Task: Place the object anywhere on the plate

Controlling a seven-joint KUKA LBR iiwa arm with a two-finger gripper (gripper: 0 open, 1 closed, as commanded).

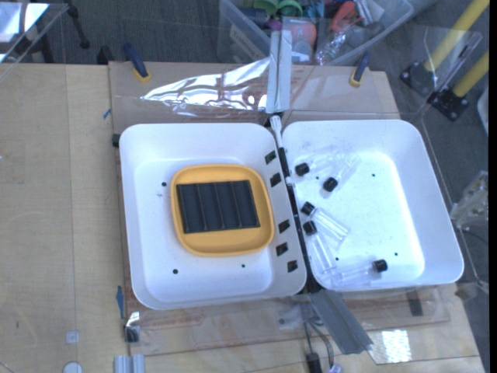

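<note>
Whether the gripper is open or closed cannot be told from this view. In the right-hand shallow white bin (435,231) lie several small clear plastic tubes with black caps, all on the bin floor and none on the plate: a loose group of tubes (330,171) near the bin's upper left, another pair of tubes (320,225) close to the left wall, and one tube (359,270) lying on its side near the lower edge, its black cap pointing right. The left-hand shallow white bin (147,231) holds a rounded yellow plate (224,243) roughly in its middle, with a black ribbed rectangular insert (217,207) sitting on it. A row of small black clips (281,225) runs along the seam where the two bins meet. Both bins rest on a pale wooden surface (54,208). Beyond them lies a crumpled sheet of shiny clear film (217,92), and farther back stands a clear plastic tub of colourful toys (311,6).
</note>
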